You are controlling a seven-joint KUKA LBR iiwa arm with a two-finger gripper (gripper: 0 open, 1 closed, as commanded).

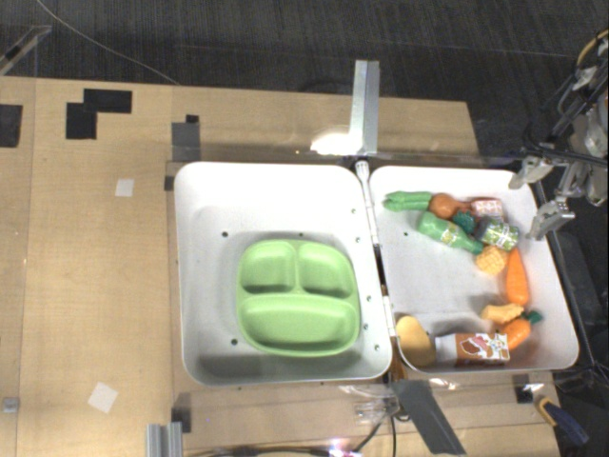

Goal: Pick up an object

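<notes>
Beside the right bin's (400,255) far right corner, the gripper (542,198) hangs over the rim, its two pale fingers (550,219) standing visibly apart with nothing between them; the arm behind it is cut off by the frame edge, and only cables and grey parts can be made out. Within that right bin, the toys crowd the side nearest the gripper: a green bottle (449,233) lies tilted, with a green pepper-like piece (407,199) and an orange round toy (442,205) just beyond it, and a small dark-and-white packet (497,233) whose label is too blurred to read. A long orange carrot (515,276) lies along the wall just below the gripper, closest of all to the fingers but not touching them. Toward the near wall rest a brown carton (481,347), a tan rounded piece (413,336) and a smaller carrot (520,329). Left of the right bin, the other bin (205,198) holds a green divided tray (297,295).
</notes>
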